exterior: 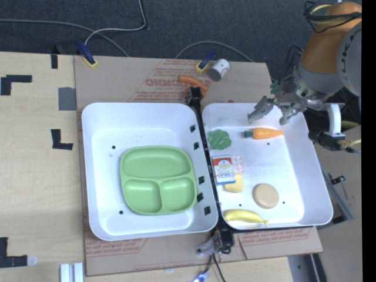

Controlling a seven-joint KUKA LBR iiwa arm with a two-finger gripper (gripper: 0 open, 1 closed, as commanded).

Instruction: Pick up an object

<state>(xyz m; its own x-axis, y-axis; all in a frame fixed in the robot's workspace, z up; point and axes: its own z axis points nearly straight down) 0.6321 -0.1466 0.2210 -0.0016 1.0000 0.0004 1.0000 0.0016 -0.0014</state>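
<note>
Starting at nine o'clock on the bench, we find the left shallow white plastic bin (94,157), and in its middle lies a pale green three-compartment plastic tray (157,178), flat and untouched. Moving toward the centre, past the black clips where the two bins meet, we come to the right shallow white plastic bin (314,184), where the candidate objects lie. At its ten o'clock corner sits a small dark green leafy toy piece (220,138); just below it, toward the bin's left wall, a small red-and-white printed packet (225,169) rests touching a pale yellow wedge-shaped block (234,185). At six o'clock a yellow toy banana (245,217) lies along the near wall, and near it, at about five o'clock, a round tan biscuit-like disc (266,195). At twelve o'clock lies an orange toy carrot with a green tip (264,134), pointing sideways. Just above the carrot, at the bin's one o'clock, hangs the grey two-finger gripper (271,114), its fingers spread wide with nothing between them. We judge the pick as not yet made: the gripper is apart from every object, the carrot nearest, so descent, closing and lifting all remain.
</note>
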